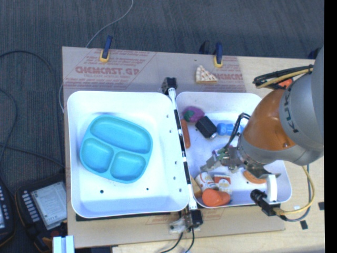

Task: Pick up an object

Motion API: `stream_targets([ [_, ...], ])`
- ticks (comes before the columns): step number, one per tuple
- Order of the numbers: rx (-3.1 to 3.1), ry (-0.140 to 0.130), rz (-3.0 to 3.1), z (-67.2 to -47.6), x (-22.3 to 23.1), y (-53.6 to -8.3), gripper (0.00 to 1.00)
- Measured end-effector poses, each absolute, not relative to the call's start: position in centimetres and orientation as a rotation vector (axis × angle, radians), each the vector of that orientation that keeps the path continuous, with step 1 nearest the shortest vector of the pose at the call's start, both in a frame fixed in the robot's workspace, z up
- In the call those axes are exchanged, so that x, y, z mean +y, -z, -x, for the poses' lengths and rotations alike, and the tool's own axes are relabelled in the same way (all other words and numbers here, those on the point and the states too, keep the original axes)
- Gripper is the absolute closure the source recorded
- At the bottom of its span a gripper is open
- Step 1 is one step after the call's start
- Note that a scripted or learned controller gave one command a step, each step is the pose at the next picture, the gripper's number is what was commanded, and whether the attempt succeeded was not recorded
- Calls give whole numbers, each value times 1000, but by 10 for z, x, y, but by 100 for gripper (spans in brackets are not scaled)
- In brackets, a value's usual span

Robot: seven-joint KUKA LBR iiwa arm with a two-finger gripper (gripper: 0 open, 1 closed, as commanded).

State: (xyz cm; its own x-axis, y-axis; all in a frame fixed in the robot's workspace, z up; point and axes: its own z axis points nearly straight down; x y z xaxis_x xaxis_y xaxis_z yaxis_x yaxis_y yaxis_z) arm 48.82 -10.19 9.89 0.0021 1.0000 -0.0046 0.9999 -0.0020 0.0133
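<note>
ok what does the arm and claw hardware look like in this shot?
Bulky grey arm with a wide orange band above the wrist and dark lettering on the grey shell. Small metallic claw below it. Black cable loops along the wrist.

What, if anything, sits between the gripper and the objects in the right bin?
Nothing visible does. The gripper hangs inside the right bin, with the orange object and black block lying close around it, uncovered.
</note>
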Motion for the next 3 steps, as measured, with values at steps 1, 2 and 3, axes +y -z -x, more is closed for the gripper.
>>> stream_targets([
  [1,2210,-10,-2214,-489,-102,-109,100],
  [2,2210,-10,-2214,-489,-102,-108,0],
  [3,2210,-9,-2214,-489,-102,-118,100],
])
